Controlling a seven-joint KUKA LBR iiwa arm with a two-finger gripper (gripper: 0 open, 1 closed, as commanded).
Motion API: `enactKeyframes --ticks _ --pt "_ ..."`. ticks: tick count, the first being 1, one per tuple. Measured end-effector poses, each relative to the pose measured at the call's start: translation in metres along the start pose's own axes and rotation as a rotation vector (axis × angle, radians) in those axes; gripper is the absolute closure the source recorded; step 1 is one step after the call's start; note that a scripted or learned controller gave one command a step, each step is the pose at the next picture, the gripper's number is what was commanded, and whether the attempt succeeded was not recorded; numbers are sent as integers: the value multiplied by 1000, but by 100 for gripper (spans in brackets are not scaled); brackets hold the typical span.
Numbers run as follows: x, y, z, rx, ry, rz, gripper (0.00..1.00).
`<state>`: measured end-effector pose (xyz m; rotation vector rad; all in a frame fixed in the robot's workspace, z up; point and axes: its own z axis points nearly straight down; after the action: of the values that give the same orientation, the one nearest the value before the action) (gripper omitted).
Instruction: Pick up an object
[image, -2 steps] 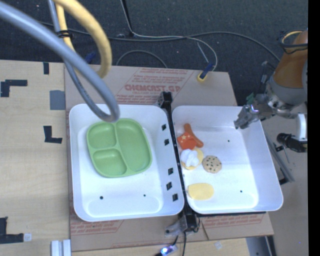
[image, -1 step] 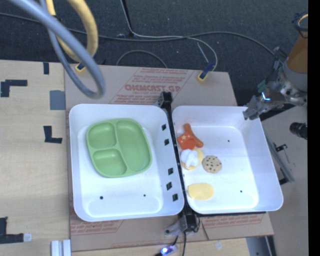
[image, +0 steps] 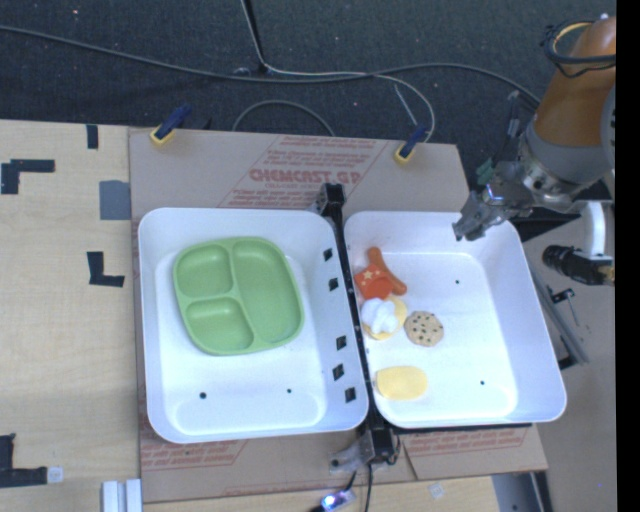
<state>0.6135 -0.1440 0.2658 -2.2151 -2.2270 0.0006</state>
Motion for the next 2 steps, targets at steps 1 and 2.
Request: enactKeyframes --ticks 1,2 --pt "59 -16 5 1 1 -1 100" --pt "110 -26 5 2 2 -1 100"
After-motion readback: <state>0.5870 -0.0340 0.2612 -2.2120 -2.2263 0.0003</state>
